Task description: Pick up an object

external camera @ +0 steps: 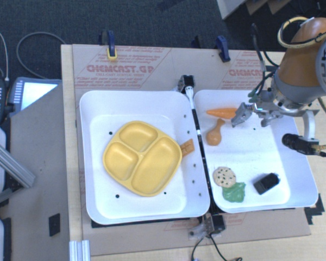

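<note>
**My claw open above the right bin, nothing held**

My grey arm with its orange band (307,42) reaches in from the right and hangs over the far part of the right shallow white plastic bin (293,200). My two-finger claw (254,116) points down, its metal fingers (240,116) spread apart with bare white bin floor showing between them. I grip nothing.

Just left of my claw lies an orange toy carrot (221,112), near the bin's far left corner. Close beside it, toward the near side, rests a tan wooden spoon-shaped piece (214,134). Further toward the near edge sit a round speckled cookie (224,176) touching a crumpled green leaf-like piece (234,192), and to their right a small black block (267,183).

The left shallow white bin (92,145) holds a yellow plastic divided plate (143,157) with three compartments. A small brown piece (187,147) lies just beside the plate's right rim.
</note>
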### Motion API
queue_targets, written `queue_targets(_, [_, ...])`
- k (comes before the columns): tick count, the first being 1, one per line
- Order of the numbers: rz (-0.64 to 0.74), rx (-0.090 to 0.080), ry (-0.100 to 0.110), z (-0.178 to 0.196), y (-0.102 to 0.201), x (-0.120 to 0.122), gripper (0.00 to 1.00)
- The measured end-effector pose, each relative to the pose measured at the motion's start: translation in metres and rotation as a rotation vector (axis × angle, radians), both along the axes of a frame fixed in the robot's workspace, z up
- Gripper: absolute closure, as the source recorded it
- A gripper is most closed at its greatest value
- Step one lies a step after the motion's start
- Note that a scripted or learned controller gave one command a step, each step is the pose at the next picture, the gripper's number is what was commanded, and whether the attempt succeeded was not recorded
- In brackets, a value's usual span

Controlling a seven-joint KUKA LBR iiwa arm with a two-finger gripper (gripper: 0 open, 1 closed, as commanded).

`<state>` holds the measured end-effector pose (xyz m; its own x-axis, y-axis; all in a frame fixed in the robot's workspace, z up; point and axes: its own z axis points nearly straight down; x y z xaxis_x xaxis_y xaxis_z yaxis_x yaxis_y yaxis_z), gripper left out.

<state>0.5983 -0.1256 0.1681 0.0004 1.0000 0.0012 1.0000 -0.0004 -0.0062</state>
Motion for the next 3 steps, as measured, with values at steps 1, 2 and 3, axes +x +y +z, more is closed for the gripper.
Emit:
queue_targets(1, [0.002,0.0,-0.001,-0.058,0.007,0.006,0.0])
queue_targets(2, [0.001,0.0,-0.001,-0.085,0.007,0.005,0.0])
queue_targets(3, [0.0,-0.001,-0.006,-0.073,0.007,0.006,1.0])
